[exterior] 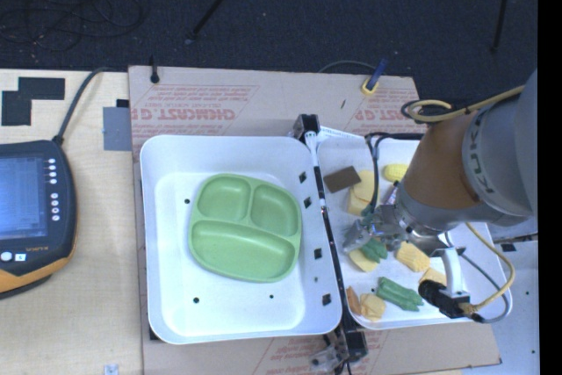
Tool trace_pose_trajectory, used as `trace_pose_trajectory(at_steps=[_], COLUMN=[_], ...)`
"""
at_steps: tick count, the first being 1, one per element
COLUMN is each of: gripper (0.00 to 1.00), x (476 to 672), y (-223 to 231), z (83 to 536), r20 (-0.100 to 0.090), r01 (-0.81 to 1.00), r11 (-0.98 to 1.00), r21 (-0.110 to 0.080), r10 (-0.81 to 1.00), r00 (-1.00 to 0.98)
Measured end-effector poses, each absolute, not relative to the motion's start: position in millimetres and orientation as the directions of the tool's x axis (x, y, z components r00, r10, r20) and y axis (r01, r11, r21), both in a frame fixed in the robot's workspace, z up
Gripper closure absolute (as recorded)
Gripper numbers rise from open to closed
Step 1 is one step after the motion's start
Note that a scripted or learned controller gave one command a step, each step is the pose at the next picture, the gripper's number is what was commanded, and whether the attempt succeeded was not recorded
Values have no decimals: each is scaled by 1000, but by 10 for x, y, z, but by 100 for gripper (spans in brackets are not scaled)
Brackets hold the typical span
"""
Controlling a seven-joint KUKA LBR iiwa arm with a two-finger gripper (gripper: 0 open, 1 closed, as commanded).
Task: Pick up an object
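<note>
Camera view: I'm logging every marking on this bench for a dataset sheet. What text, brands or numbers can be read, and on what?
"KU", white letters running sideways, cut off: on the grey arm.
Red printing, upside down, too blurred to read: on the cardboard sheet.
Screen contents, too small to read: on the handheld pendant.
</note>
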State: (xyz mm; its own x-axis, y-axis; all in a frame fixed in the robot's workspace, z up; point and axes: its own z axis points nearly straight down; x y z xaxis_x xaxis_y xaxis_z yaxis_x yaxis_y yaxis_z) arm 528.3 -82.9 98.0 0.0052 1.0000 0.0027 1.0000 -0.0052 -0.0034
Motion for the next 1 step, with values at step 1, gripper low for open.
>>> trace_pose_trajectory(at_steps=[1], gripper=[100], x=[5612], y=[-295], z=[1919], r20=[1], r01=[1000], r11=[5], r21=[4], r10=[1000], r00=[-5])
